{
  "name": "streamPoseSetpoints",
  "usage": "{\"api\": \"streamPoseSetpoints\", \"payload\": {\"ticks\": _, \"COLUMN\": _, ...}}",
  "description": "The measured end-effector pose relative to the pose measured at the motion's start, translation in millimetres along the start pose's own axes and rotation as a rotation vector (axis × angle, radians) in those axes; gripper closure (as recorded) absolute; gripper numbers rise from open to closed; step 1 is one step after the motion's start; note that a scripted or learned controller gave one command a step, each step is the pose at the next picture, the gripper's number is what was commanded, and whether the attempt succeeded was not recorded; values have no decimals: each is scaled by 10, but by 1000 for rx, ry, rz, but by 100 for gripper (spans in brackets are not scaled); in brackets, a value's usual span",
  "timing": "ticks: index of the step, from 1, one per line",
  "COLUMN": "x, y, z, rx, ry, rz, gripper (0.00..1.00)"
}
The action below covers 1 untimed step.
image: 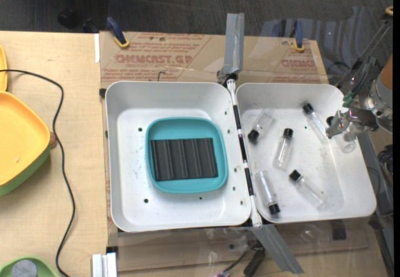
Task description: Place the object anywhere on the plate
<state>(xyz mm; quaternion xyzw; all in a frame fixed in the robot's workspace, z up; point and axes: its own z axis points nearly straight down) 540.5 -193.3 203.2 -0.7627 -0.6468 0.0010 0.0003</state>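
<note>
- Camera view looks down on two white bins sitting side by side on the table, with cardboard under and behind them.
- Left bin has a teal plate lying flat in the middle. It's a rounded rectangle with a dark grey ribbed panel in its centre.
- Right bin is where the objects are: five small clear vials with black caps, all lying on their sides and spread apart.
- Upper left vial runs diagonally, cap down-left toward the divider.
- Middle vial is close to vertical in the view, cap at the top end.
- Lower left vial is also steep, cap at the bottom end near the front wall.
- Lower right vial is angled, cap up-left and glass body trailing down-right.
- Upper right vial has its cap up top, body slanting down-right toward the arm.
- They're see-through, so the bodies nearly vanish against the white; the caps are easiest to spot.
- The pincer is over the right edge of the right bin, next to that upper right vial. Honestly can't tell if it's apart or together, it's too cluttered there.
- A yellow dish sits at the far left of the table, with a black cable looping past it.
</note>
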Motion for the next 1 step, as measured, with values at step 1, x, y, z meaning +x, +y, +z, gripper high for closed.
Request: {"api": "streamPoseSetpoints", "payload": {"ticks": 1, "x": 0, "y": 0, "z": 0, "rx": 0, "ry": 0, "rz": 0, "gripper": 0}}
